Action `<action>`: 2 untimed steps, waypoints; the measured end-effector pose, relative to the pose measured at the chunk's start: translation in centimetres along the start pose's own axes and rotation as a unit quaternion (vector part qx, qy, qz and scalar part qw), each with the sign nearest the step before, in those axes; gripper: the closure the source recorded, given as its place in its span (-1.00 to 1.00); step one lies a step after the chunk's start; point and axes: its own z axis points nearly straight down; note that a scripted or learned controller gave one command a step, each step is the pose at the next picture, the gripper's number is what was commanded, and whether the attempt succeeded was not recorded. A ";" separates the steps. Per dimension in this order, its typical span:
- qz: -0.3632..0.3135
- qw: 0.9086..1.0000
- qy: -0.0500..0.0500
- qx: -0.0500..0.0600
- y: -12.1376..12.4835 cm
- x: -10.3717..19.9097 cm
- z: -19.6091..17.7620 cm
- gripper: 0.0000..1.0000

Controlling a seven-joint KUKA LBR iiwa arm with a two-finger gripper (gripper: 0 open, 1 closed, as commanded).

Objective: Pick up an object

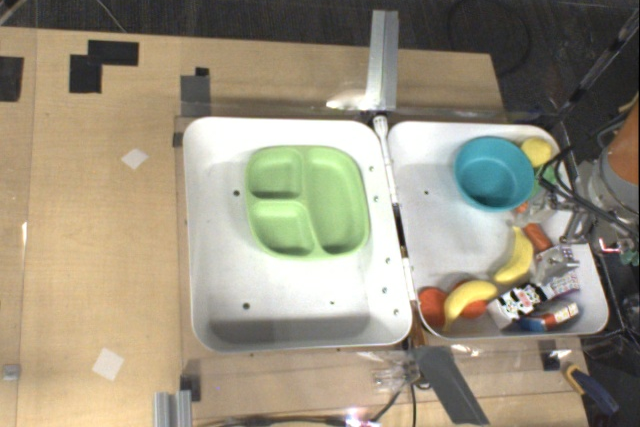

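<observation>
Two shallow white plastic bins sit side by side on a pale wooden bench. The left bin holds one thing: a light green plastic tray with three compartments, lying flat near its middle. The right bin holds a round teal bowl at its far end, with a small yellow fruit, possibly a lemon, touching the bowl's right side. Toward the near end from the bowl lie two yellow bananas, a red-orange round object and a jumble of small packages too blurred to identify. The grey and orange arm is cut off right of the bowl, trailing cables; its gripper cannot be made out.
</observation>
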 end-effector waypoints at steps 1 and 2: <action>-0.040 0.999 -0.006 0.001 -0.3 -1.5 7.6 -1.00; 0.028 1.000 -0.003 0.001 0.3 -3.6 9.8 -1.00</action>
